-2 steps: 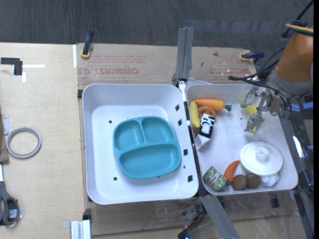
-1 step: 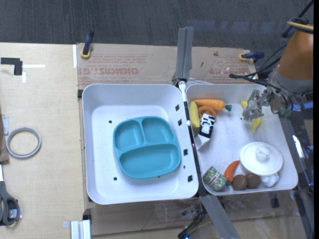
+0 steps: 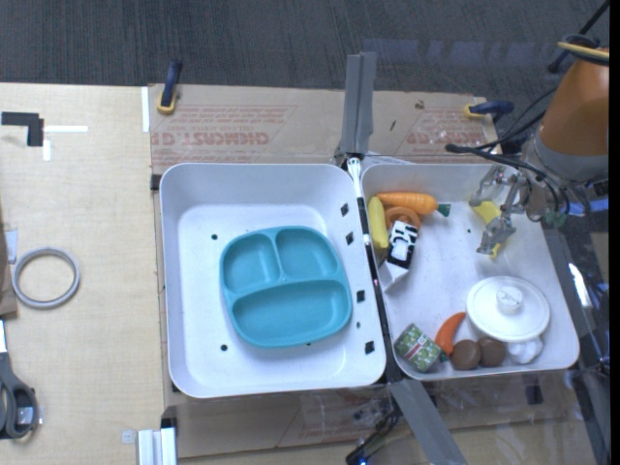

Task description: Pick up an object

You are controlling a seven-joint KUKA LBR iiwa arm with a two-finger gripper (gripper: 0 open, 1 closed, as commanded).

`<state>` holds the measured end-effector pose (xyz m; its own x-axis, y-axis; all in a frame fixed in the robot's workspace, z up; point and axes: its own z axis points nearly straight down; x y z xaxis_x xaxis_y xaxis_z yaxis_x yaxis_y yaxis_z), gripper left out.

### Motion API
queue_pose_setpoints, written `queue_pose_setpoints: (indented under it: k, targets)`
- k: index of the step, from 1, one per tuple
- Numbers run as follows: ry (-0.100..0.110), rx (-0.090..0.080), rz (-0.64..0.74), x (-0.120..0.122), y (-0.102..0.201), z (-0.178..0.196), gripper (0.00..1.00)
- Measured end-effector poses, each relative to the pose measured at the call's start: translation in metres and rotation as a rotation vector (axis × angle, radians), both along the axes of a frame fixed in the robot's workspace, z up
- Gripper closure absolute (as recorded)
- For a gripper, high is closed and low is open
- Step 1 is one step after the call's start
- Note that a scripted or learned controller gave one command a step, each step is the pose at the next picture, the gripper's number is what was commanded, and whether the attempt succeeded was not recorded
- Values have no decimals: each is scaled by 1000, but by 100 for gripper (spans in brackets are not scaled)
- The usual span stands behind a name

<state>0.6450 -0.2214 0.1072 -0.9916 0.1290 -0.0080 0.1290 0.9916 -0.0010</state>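
Note:
My gripper (image 3: 498, 229) hangs over the right bin's (image 3: 441, 269) far right part, under the orange-banded wrist (image 3: 579, 105). A small yellow object (image 3: 487, 212) shows right at the gripper, partly hidden by it; whether it is held cannot be told. In the same bin lie an orange carrot (image 3: 407, 201), a yellow banana (image 3: 377, 223), a black-and-white item (image 3: 402, 242), a white round lidded dish (image 3: 508, 308), a green packet (image 3: 418, 348), a small orange piece (image 3: 449, 329) and two brown pieces (image 3: 467, 354).
The left bin (image 3: 194, 260) holds a blue divided plate (image 3: 286, 286). A grey post (image 3: 358, 105) rises between the bins at the back. A tape roll (image 3: 44, 277) and scissors (image 3: 15, 407) lie on the bench at left. Cables (image 3: 572, 211) trail by the wrist.

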Motion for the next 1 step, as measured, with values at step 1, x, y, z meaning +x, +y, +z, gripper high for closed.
queue_pose_setpoints:
  k: [1]
  targets:
    - [5,3,-70,5,0,-17,0]
